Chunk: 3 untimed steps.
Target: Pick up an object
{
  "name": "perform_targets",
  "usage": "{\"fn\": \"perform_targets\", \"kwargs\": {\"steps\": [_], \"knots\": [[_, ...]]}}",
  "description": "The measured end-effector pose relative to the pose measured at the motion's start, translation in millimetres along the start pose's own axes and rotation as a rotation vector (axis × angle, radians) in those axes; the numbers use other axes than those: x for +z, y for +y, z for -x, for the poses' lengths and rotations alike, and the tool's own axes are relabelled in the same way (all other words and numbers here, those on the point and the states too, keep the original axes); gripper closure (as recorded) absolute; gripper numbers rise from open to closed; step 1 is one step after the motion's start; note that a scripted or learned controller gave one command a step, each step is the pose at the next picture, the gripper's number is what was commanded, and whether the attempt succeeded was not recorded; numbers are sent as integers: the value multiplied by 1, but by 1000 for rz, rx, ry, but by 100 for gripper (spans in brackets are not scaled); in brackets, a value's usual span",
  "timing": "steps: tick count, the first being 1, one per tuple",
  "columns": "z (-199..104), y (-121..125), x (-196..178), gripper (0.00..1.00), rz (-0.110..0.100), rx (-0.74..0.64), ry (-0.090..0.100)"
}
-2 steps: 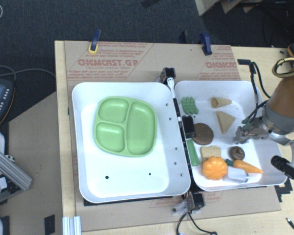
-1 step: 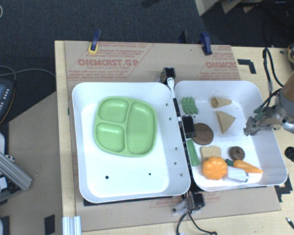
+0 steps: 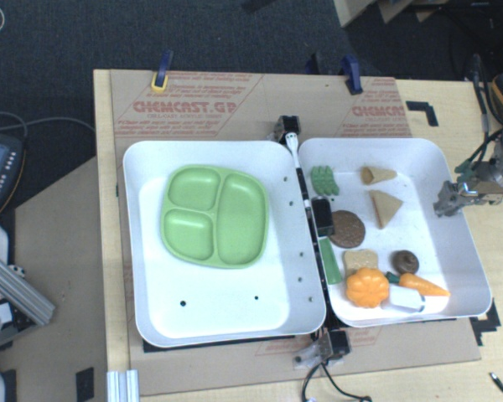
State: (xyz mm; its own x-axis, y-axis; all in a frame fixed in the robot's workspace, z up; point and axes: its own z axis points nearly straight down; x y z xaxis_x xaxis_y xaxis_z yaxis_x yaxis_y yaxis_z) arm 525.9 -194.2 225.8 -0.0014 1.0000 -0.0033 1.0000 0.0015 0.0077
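Note:
The right bin (image 3: 461, 249) holds several toy foods. A green ridged piece (image 3: 324, 180) lies at the back left, with a small cone (image 3: 375, 175) and a tan wedge (image 3: 386, 208) behind the middle. A brown round patty (image 3: 347, 229) sits by the divider. A toast slice (image 3: 360, 260), an orange pumpkin (image 3: 367, 288), a chocolate donut (image 3: 405, 262) and a carrot (image 3: 422, 285) crowd the front. My gripper (image 3: 453, 199) hangs over the bin's right rim, apart from all the foods, with nothing seen in it.
The left bin (image 3: 151, 300) bears a green three-part plate (image 3: 215, 216). A black and green strip (image 3: 324, 237) runs along the divider between the bins. Clamps (image 3: 160, 72) stand at the bench's back edge. Cables hang at the far right.

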Motion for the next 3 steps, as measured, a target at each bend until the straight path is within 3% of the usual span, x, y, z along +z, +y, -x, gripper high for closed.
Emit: {"fn": "perform_targets", "kwargs": {"steps": [1, 3], "knots": [[0, 1, 1, 100, -5, 0, 2], [-92, 58, 16, 100, -4, -4, 3]]}}
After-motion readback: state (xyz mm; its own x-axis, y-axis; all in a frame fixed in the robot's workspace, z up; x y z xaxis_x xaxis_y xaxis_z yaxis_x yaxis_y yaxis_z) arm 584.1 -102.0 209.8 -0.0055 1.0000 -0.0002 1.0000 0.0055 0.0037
